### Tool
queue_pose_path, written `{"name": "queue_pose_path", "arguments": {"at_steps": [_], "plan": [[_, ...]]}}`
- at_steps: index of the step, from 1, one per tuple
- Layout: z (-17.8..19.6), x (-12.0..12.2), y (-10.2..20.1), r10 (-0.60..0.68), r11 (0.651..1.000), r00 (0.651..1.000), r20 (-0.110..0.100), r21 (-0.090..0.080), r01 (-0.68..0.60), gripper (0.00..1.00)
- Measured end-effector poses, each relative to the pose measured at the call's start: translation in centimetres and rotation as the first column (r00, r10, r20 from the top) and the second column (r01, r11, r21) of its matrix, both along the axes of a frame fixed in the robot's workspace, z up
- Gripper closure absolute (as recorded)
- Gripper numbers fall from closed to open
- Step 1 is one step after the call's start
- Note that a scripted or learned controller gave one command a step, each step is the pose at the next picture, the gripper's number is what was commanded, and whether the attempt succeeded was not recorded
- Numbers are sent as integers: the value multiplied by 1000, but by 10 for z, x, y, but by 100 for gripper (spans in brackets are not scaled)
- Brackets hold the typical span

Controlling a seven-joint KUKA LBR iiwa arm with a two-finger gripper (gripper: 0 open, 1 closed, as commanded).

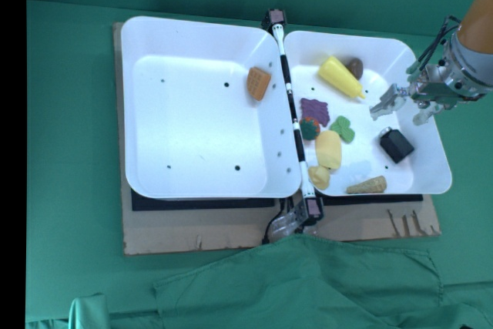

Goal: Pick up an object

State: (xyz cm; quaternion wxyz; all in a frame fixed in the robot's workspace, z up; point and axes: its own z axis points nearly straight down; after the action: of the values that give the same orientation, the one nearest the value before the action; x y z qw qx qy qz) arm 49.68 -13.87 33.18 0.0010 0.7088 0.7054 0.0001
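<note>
Black block (pixel 396 145), likeliest pick, lying flat on the floor of the right bin (pixel 431 181) near its right wall, clear of neighbours on every side. Directly above and a little right of it, the tool (pixel 402 105), hanging over the bin with two pale fingers (pixel 384 102) spread apart and nothing between them. No contact with the block visible.

Further left in the same bin: a tan cone (pixel 367 185) near the front wall, a green piece (pixel 342 129), a yellow lump (pixel 329 149) with a smaller one (pixel 319 177) just below it, a purple cluster (pixel 314 111), a red-and-green berry (pixel 309 127) against the divider, a long yellow piece (pixel 341 78) touching a brown one (pixel 354 68) near the back. In the left bin (pixel 154 35), an orange waffle-like piece (pixel 259 83) by the right wall. Both bins on a brown board (pixel 154 239) over the green worktop (pixel 69 127).

Step in hand, by the look of it: approach, grasp not yet made. Next move likely calls for lowering straight onto the block, fingers straddling its narrow sides, then closing. Risk: wall close by, little room for the outer finger.
</note>
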Motion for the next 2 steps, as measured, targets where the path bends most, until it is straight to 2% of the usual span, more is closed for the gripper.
{"name": "queue_pose_path", "arguments": {"at_steps": [1, 2], "plan": [[0, 0, 0, 0, 1000, 1000, 0, 0, 0, 0], [-54, 9, 3, 0, 1000, 1000, -6, 1, 0, 0]]}}
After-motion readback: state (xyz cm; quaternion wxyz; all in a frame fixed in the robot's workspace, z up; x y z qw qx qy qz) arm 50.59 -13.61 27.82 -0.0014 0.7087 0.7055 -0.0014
